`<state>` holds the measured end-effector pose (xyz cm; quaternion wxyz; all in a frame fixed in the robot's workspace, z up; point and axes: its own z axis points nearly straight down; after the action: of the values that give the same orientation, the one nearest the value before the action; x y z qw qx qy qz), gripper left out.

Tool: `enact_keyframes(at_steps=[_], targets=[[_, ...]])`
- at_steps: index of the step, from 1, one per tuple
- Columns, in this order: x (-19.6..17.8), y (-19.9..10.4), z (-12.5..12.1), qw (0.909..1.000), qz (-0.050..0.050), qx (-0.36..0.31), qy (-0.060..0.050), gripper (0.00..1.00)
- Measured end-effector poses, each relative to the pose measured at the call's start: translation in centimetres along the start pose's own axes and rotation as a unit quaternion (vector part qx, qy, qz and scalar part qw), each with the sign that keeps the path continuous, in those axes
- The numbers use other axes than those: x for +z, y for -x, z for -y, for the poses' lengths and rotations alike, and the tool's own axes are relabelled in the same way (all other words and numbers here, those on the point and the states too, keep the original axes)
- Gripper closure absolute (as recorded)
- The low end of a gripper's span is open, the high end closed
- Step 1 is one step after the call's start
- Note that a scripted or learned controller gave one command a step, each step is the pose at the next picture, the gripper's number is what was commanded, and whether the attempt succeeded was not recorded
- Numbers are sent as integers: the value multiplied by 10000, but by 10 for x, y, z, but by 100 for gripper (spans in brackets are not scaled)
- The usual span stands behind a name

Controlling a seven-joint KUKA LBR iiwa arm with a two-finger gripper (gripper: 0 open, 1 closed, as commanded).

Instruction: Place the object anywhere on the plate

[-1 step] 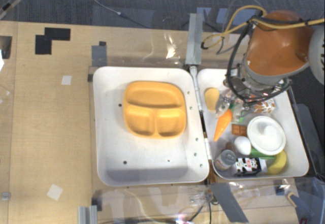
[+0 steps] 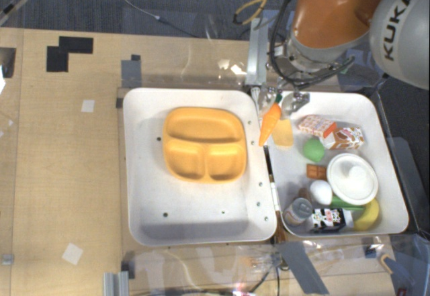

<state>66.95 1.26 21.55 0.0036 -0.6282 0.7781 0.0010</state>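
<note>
Gripper (image 2: 277, 101) holds carrot (image 2: 269, 124) above the bins' shared edge; transfer to the plate (image 2: 203, 143) remains.

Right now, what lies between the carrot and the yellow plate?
In the camera view, only bare white floor of the left bin and its rim separate the carrot from the plate.

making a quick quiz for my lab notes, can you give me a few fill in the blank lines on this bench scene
1. The yellow plate lies in the ____ bin of the camera view.
2. The plate is divided into ____ compartments.
3. The carrot hangs just below the pincer, over the ____ between the two bins.
4. The green ball lies in the ____ bin.

Missing words: left; three; divide; right
</note>
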Motion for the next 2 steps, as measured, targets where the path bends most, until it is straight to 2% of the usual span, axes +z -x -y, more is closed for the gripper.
enact_keyframes(at_steps=[1, 2], targets=[[1, -3, 0, 10000, -7, 21, 8, 0], [-9, 0, 1, 10000, 23, 35, -5, 100]])
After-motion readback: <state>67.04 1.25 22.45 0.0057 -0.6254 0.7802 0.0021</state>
